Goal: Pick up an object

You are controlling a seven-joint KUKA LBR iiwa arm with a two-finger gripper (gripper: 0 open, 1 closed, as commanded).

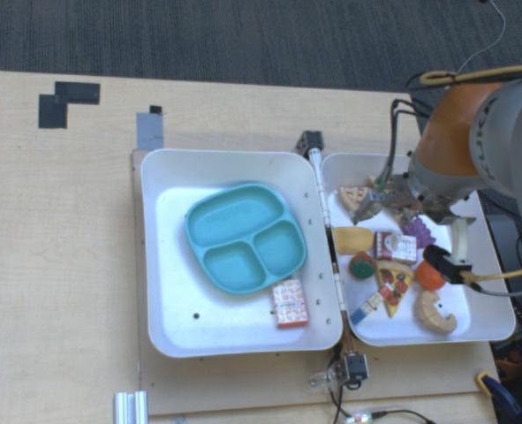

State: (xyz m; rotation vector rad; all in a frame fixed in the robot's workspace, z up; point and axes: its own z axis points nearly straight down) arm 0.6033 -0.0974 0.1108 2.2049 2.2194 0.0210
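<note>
1. The right bin [499, 325] holds small toy foods: a pizza slice [391, 285] sits at 6 o'clock from the tool [393, 194].
2. Whether the tool is apart or together, I cannot tell.
3. The slice looks light, stiff and flat; pinch across its narrow edges.

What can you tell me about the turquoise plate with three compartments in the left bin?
The turquoise divided plate looks like smooth moulded plastic, roughly rectangular with rounded corners. Raised ridges split it into one long compartment along its upper side and two smaller ones below. It lies flat and right side up, turned at an angle, near the middle of the left white bin. Nothing lies in its compartments. A small red-and-white patterned box lies just beside its lower right corner; whether they touch is unclear.
</note>
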